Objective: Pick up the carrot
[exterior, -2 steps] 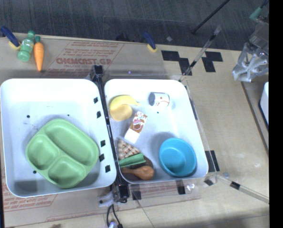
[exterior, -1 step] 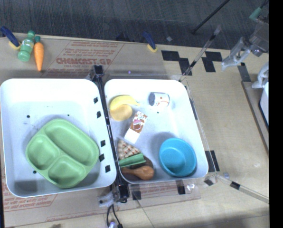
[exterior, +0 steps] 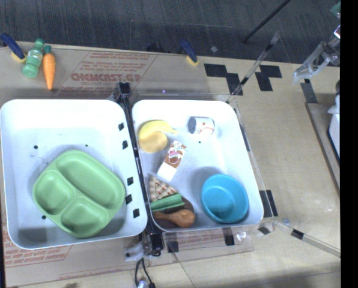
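Orange toy carrot (exterior: 48, 69) lies on the bench outside the bins, beyond the far-left corner of the left bin (exterior: 23, 116), green top touching a green bottle-like toy (exterior: 32, 60). Long axis runs near-to-far, tip toward the bin, top away. Claw state cannot be told; best to come straight down over the mid-body, fingers straddling its width, clear of the green toy.

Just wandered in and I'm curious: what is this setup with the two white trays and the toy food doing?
A robot arm is meant to pick up the carrot, which lies outside the bins on the bench, at its far left corner. Nothing is being handled at this moment. The left bin holds a green divided plate; the right bin holds a blue bowl and assorted toy food.
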